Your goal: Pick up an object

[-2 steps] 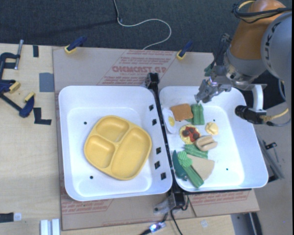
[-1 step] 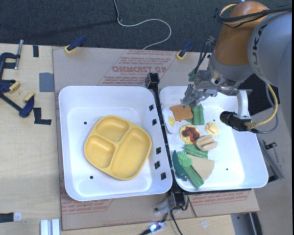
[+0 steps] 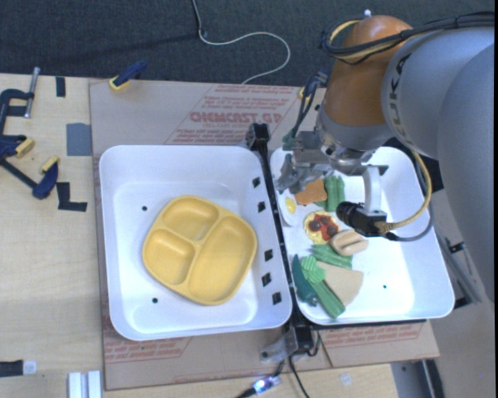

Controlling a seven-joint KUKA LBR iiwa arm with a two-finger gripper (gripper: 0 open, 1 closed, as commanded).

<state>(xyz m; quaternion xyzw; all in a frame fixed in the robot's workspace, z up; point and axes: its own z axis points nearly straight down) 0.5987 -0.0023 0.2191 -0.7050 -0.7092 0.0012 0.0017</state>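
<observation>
Fingers (image 3: 303,172) sit low over the toy food pile (image 3: 325,247) in the right white bin (image 3: 415,301), probably lining up a grab; can't tell if they're clenched or released.

A divided plate (image 3: 201,248) lies mid-floor in the left bin (image 3: 120,172), while a cluster of toy food (image 3: 325,255) lies along the right bin's (image 3: 423,297) left edge.

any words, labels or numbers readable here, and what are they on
Red printed lettering on the brown cardboard sheet behind the two shallow white bins: upside down and too blurred to read.
More red print on the cardboard's front edge: too small to read.
Dark lettering on the grey arm, beside its orange band: partly seen, not legible.
</observation>
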